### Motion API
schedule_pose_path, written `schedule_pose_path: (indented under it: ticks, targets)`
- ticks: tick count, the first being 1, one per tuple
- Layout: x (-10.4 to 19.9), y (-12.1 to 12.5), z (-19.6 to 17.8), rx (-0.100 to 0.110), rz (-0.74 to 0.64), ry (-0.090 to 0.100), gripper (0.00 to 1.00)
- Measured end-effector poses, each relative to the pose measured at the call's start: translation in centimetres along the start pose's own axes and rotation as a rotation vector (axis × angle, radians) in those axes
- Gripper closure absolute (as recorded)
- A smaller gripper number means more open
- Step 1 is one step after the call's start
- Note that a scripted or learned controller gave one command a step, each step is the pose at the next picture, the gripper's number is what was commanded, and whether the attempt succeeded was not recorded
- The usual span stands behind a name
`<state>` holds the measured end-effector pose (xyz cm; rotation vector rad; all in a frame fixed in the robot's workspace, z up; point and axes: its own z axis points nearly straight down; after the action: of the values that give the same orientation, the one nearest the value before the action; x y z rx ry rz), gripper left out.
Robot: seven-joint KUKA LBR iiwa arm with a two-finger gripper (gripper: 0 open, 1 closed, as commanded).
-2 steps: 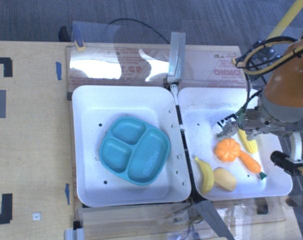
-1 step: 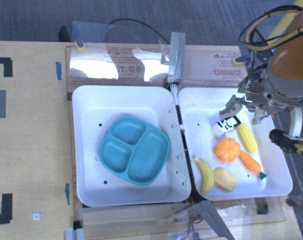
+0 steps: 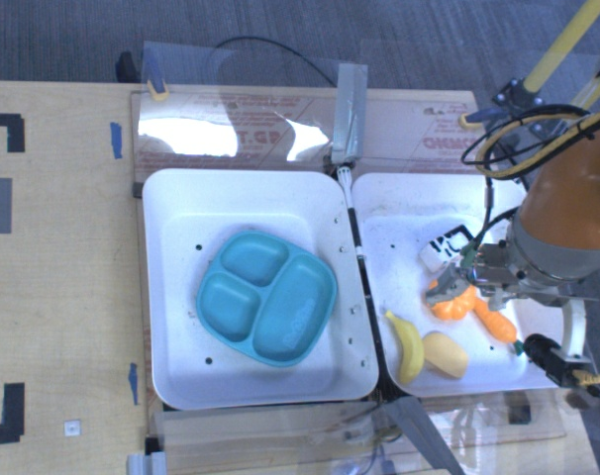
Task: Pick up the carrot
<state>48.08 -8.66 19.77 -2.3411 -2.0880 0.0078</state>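
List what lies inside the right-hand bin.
The right bin holds a banana, a tan potato-like piece, an orange piece and the carrot. The gripper and arm cover the bin's right side, so anything beneath them is hidden.

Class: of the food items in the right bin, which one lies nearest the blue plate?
The banana. It lies at the right bin's left side, closest to the blue plate; the potato and carrot sit farther right.

A blue tray (image 3: 268, 297) is sitting in the left bin (image 3: 171, 206); a banana (image 3: 407, 344) and a potato (image 3: 445, 354) are lying touching in the right bin (image 3: 399, 216).
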Motion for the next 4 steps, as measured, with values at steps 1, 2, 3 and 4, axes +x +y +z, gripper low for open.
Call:
schedule_pose_path:
  ticks: [1,2,3,4]
  targets:
    - [0.7,-0.1,-7.0,-0.013,-0.041,0.001,0.00]
    - [-3.6,0.1,8.7,0.002,-0.291,0.002,0.00]
    - [-8.4,5.2,10.9,-0.017,-0.197,0.003,0.00]
    - [-8.6,5.3,9.8,-0.021,-0.194,-0.002,1.00]
